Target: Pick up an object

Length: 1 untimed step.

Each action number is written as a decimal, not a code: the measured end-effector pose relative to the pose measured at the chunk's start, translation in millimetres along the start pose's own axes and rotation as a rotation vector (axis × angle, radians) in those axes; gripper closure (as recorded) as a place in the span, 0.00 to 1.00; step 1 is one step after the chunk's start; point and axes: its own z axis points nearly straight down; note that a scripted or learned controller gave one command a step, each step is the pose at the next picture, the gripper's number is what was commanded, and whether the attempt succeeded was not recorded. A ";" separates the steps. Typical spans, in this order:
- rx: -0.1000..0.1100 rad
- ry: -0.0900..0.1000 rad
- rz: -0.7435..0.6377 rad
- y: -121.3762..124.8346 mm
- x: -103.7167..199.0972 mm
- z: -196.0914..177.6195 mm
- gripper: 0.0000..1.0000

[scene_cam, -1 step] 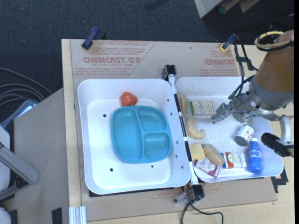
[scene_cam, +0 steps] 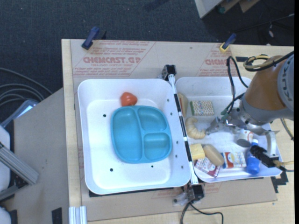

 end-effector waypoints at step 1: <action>-0.006 -0.003 -0.001 58.5 51.7 0.6 0.00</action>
